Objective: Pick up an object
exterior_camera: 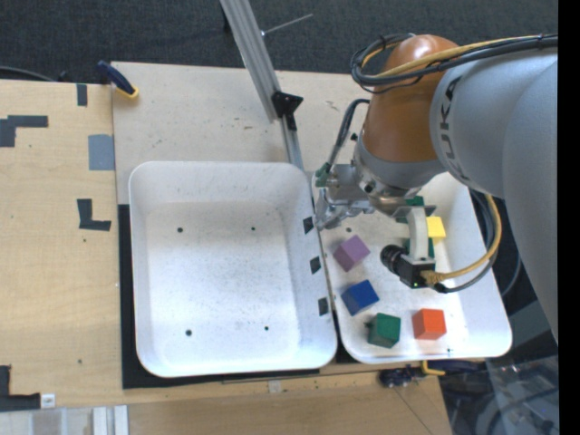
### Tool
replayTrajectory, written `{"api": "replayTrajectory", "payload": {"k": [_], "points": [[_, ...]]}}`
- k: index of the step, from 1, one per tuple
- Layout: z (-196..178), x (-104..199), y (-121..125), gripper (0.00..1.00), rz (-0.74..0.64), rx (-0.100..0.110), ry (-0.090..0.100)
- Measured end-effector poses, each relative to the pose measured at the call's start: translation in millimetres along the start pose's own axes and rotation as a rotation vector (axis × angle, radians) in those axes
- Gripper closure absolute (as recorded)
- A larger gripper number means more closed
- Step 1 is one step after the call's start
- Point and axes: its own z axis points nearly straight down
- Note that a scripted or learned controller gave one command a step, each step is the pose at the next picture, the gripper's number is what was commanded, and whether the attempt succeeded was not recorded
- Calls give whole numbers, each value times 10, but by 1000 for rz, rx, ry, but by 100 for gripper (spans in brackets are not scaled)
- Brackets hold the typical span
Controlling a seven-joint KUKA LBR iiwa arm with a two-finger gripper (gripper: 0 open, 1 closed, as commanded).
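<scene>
The right bin point(485, 329) holds several small blocks: a purple one point(352, 253), a blue one point(360, 296), a green one point(384, 330), an orange one point(430, 323) and a yellow one point(436, 228) partly behind the wrist hardware. My gripper point(337, 208) hangs low at the bin's left wall, just above and left of the purple block. The grey arm with its orange band covers the bin's far half. Nothing shows between the fingers.
The left bin point(145, 243) lies beside the right one, their rims touching. A slanted metal pole point(258, 57) rises from the back of the bench. A blue and yellow clamp point(118, 78) lies at the bench's far left. Cables loop off the wrist.
</scene>
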Motion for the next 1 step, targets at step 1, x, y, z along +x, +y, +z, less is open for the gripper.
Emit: {"api": "replayTrajectory", "payload": {"k": [1], "points": [[-24, 518, 214, 100, 0, -3, 0]]}}
